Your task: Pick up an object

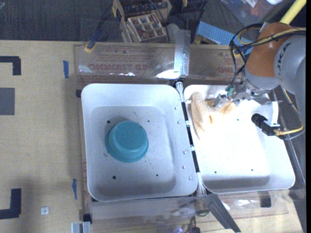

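The arm (286, 57) is cut off by the top and right edges, so most of it is out of sight. Its wrist covers the far right corner of the right bin (243, 178). The gripper (224, 100) is small and blurry, and its fingers are too hard to make out. It sits right at the cloth (200, 113), but the light is so bright there that the cloth's edges fade into the white floor. Beyond the bins, the clutter (146, 18) is dark and cut off at the top.
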Available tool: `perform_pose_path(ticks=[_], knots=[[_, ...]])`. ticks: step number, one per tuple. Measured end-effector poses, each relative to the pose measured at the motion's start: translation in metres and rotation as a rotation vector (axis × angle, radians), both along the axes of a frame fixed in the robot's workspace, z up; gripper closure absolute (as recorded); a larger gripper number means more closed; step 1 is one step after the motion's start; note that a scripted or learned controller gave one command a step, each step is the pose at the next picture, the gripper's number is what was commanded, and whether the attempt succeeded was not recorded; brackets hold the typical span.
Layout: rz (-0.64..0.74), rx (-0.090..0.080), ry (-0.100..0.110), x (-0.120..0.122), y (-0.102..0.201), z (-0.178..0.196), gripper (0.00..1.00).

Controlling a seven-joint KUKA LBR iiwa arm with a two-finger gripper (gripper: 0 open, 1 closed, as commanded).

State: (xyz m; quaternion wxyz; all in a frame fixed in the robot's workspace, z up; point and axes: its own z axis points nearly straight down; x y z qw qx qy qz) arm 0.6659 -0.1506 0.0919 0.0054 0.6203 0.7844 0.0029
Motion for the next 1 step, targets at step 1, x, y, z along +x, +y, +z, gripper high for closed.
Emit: perform_pose_path(ticks=[1], knots=[[0.0,-0.001,-0.006,0.0016,0.0004,0.012,1.0]])
